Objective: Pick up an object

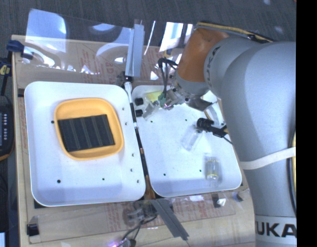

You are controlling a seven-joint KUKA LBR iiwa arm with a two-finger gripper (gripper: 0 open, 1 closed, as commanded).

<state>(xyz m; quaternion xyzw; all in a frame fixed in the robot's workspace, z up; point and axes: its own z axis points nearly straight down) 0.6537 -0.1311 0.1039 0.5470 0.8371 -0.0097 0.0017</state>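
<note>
Low over the bench, the arm (250, 96) bent down toward the right bin (163, 184).
The left bin (40, 174) held a yellow tray (86, 107) with a dark ridged insert (89, 133). The right bin held a clear jar (212, 168) and a clear plastic piece (190, 138). The gripper (166, 101) hung at its far-left corner, just beside a yellow-green item (154, 96); whether it gripped anything could not be told.

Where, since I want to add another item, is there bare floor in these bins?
Left bin: bare between the yellow tray and its near rim. Right bin: bare near-left floor, beside the clear vial. Crowded at its far end, around the end effector.
</note>
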